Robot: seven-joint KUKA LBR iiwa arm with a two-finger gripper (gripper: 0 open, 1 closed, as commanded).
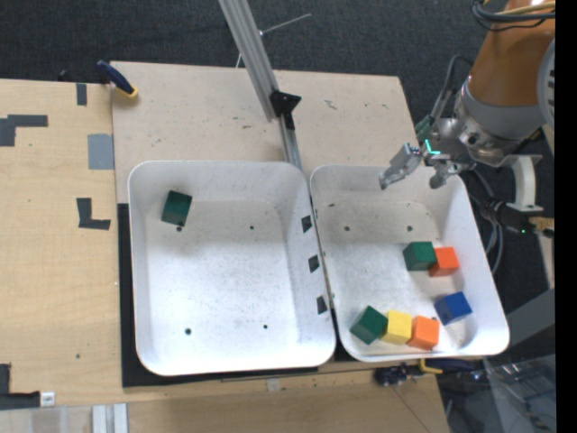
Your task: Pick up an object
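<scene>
Approach is the step in hand: my gripper [413, 167] hovers over the right bin's [361, 188] far edge, fingers spread, pinching nothing. Green cube [418, 256] touches an orange cube [444, 260] near the right wall; I judge a descent towards it next. Its left face has open floor. Another green cube [177, 207] sits alone in the left bin [216, 171].

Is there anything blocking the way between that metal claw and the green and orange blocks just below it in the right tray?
Nothing visible. The tool hangs above the right bin's far end; bare white floor lies between it and the green block touching the orange block.
</scene>
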